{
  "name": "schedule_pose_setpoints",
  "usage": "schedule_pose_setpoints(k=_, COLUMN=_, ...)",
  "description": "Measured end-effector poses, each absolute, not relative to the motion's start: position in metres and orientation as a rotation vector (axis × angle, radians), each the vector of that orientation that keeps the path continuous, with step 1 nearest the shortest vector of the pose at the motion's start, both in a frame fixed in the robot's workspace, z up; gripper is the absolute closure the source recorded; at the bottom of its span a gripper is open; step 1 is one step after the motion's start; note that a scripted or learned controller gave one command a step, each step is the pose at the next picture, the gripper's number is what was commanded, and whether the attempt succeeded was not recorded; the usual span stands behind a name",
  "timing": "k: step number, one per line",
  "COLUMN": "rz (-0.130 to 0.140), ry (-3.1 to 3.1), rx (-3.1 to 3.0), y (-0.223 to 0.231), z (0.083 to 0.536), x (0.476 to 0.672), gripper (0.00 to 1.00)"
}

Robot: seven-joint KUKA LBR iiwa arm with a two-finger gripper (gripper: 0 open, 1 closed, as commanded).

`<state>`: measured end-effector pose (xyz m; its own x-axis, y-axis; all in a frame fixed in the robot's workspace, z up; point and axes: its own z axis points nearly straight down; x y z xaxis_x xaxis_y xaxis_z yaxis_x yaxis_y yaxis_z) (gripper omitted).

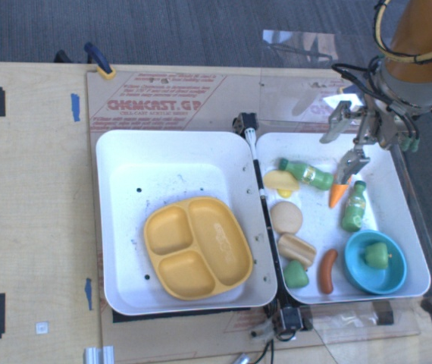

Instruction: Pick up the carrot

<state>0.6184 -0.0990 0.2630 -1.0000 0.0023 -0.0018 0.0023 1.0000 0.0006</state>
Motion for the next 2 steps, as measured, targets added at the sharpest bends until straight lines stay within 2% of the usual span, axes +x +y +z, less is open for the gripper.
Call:
schedule_pose_setpoints(k=1, rz=0.0, ry=3.098, rx=0.442, y=-0.169, z=0.1, x=0.638, gripper=0.0)
schedule_pose_setpoints(k=2, rz=-0.001, ry=3.003, rx=0.885, y=-0.21, z=0.087, x=0.649, gripper=0.0)
